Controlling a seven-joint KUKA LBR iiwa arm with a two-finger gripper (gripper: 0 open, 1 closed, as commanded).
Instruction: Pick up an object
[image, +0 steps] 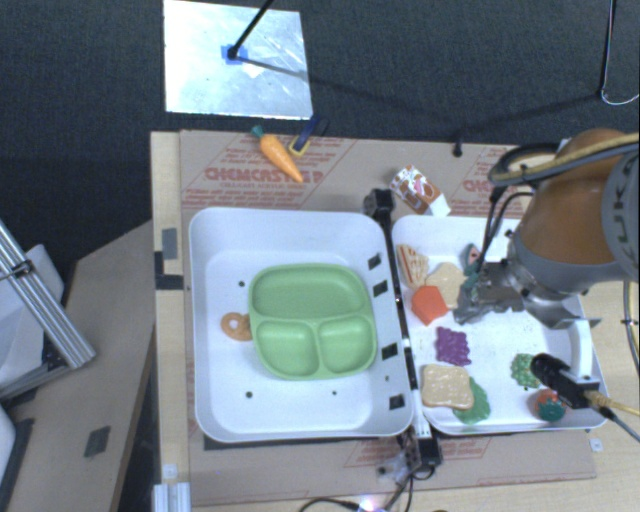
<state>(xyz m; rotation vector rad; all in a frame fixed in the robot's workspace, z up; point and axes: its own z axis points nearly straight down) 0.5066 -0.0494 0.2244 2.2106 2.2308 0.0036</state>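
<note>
Toast slice (446, 384) lies nearest me in the right bin (500, 425); my gripper (478, 297) hangs low by the orange block (429, 303), probably lining up, grip state unreadable.

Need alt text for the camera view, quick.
The grey arm's pincer hangs over the right bin, above toy food including an orange piece and purple grapes. The left bin holds a green divided plate.

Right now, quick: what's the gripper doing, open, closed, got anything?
Gripper: low over the right bin, beside the orange piece; finger state cannot be told, and no item is seen between them.
</note>
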